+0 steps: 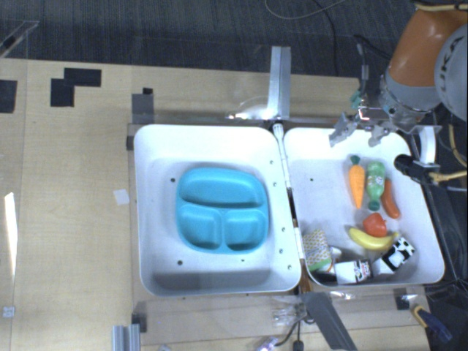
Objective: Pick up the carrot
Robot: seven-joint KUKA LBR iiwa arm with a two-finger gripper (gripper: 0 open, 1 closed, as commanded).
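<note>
arm: reaching in from right | gripper (361,133): fingers spread, holding nothing

The grey arm (439,57) wears a broad orange band (418,44) above its wrist, ending in a pale metal gripper (362,131).

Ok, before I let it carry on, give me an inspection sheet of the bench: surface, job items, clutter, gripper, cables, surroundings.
Surface: wooden bench with two white bins, left bin and right bin, side by side.
Job's things: carrot lies lengthwise in the right bin, beside a green bottle.
Clutter: blue divided tray in the left bin; sausage, tomato, banana and small packages in the right bin.
Grippers: gripper above the right bin's far edge, fingers spread, holding nothing, short of the carrot.
Cables: thin cable looped beyond the bench.
Surroundings: dark floor behind; black markers on the bench.
</note>
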